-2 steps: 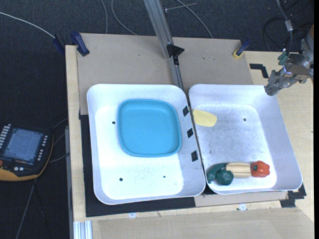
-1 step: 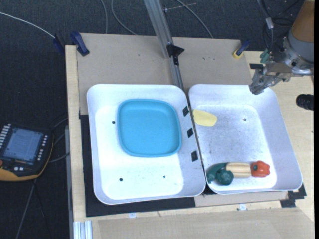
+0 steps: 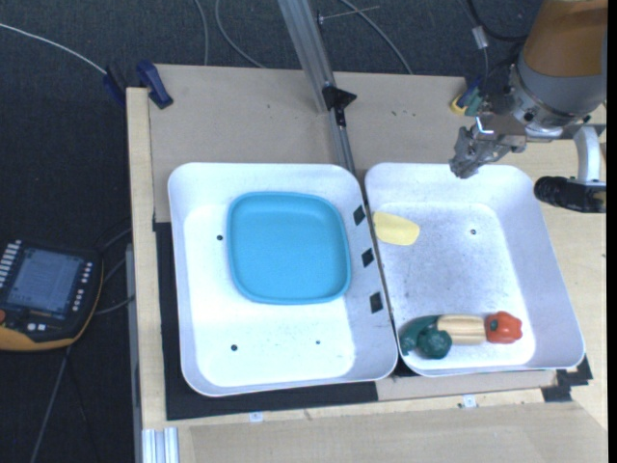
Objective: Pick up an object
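Yellow piece (image 3: 396, 229), flat and rounded, lies near right bin's (image 3: 540, 258) left wall.

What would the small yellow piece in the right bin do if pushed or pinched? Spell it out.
The yellow piece looks flat and smooth, so it would probably slide across the right bin rather than roll. Lying low by the bin's left wall, it may be hard to pinch and could slip. It looks light; stiffness cannot be told. The pincer hovers over the far rim.
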### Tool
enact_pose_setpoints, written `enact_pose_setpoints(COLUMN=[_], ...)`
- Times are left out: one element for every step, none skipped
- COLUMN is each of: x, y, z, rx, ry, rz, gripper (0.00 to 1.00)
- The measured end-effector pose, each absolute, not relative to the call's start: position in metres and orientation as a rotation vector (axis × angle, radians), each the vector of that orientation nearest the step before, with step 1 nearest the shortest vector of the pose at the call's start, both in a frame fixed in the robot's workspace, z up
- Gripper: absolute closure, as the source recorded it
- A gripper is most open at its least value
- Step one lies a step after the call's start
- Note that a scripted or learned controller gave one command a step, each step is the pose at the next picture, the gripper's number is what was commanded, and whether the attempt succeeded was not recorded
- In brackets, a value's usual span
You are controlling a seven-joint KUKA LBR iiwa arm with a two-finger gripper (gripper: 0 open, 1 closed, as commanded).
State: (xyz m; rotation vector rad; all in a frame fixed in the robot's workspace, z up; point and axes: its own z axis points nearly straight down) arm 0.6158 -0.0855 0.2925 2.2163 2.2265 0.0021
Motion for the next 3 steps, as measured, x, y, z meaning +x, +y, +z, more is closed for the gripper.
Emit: enact_pose_setpoints(x=[0.634, 0.644, 0.655], y=[-0.04, 0.011, 0.055], z=[0.283, 0.281, 0.271], rx=[2.217, 2.217, 2.218], ry=[2.226, 2.225, 2.226], rz=[0.001, 0.001, 0.0], gripper=[1.0, 1.0, 1.0])
